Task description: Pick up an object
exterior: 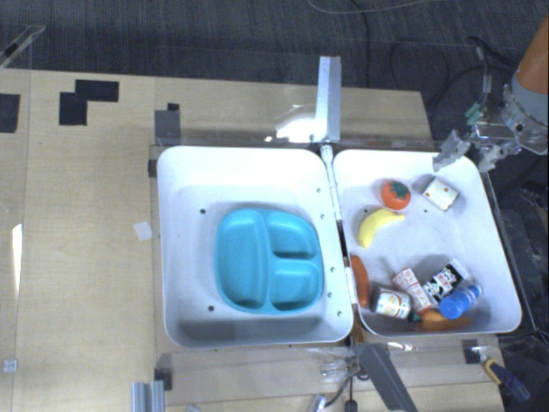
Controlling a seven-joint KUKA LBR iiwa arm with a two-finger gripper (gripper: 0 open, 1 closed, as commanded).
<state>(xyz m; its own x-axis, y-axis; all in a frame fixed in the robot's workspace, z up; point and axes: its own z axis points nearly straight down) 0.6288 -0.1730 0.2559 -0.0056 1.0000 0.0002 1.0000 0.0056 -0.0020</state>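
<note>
Gripper (pixel 470 147) partly blurred above right bin (pixel 497 256), arm (pixel 533 84) cut off

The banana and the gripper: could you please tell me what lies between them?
In the camera view, a small white block and an orange tomato-like toy lie between the banana and the gripper.

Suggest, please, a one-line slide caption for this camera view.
Gripper open above the right bin's far corner near a white block; blue divided tray in the left bin.
</note>
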